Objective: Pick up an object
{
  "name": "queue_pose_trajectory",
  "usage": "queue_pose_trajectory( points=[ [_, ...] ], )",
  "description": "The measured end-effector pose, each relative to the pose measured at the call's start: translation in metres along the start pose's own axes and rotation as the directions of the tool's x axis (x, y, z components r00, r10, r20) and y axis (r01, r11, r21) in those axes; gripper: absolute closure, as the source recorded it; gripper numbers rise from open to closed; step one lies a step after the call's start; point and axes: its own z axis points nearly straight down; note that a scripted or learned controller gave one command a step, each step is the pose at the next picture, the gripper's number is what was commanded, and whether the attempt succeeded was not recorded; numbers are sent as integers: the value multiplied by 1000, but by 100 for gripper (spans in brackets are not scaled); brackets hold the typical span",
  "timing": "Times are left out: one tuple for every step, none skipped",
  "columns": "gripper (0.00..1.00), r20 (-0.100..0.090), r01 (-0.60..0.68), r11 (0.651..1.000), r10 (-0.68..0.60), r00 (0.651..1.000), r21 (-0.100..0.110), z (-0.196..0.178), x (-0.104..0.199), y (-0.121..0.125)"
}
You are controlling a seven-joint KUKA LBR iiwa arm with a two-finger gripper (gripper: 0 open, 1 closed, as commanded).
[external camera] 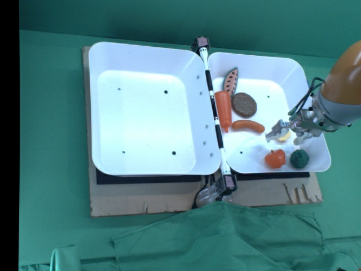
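Overhead view of a green bench [51, 123] carrying two shallow white bins side by side. The left bin [148, 55] holds no items. The right bin [265, 61] holds a watermelon slice [230, 81], a brown round patty [243, 104], an orange carrot [224, 110], a sausage [248, 126], a red pepper [275, 158] and a dark green ball [299, 158]. The arm reaches in from the right; its tool [284, 133] sits low in the right bin, fingers closed around a small pale yellow object [285, 135], just above the pepper
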Motion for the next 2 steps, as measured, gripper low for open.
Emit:
queue_pose_trajectory(
  points=[
    [0,2,1,1000,-1,1000,-6,3,-1,-31],
    [0,8,0,1000,0,1000,-17,24,8,-27]
  ],
)
